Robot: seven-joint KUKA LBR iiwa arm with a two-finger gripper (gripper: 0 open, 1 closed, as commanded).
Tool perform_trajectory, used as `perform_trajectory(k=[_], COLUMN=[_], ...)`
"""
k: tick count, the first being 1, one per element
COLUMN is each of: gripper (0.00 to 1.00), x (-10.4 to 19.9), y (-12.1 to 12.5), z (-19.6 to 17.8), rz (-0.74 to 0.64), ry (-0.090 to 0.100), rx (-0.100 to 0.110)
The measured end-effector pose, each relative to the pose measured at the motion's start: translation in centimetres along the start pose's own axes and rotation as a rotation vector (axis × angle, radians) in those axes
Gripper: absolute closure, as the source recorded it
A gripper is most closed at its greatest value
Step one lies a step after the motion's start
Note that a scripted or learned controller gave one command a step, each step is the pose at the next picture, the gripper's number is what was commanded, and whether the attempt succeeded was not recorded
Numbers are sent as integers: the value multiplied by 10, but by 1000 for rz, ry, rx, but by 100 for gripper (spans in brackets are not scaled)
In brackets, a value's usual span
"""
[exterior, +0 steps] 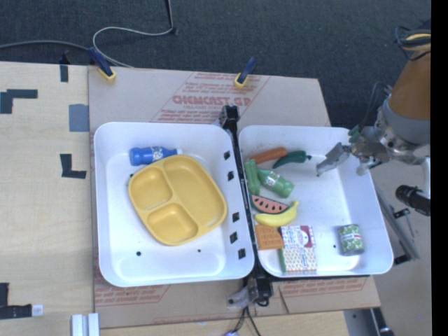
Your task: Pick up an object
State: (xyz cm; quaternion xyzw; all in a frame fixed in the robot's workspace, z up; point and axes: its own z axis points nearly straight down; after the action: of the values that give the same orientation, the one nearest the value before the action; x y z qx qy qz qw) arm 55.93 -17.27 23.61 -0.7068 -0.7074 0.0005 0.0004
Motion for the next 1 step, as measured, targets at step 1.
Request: perform_trajectory(k=[1], gripper=[0], x=[26], y=[114], z=[144], rz=[-2], ry=[-1], rx=[-18])
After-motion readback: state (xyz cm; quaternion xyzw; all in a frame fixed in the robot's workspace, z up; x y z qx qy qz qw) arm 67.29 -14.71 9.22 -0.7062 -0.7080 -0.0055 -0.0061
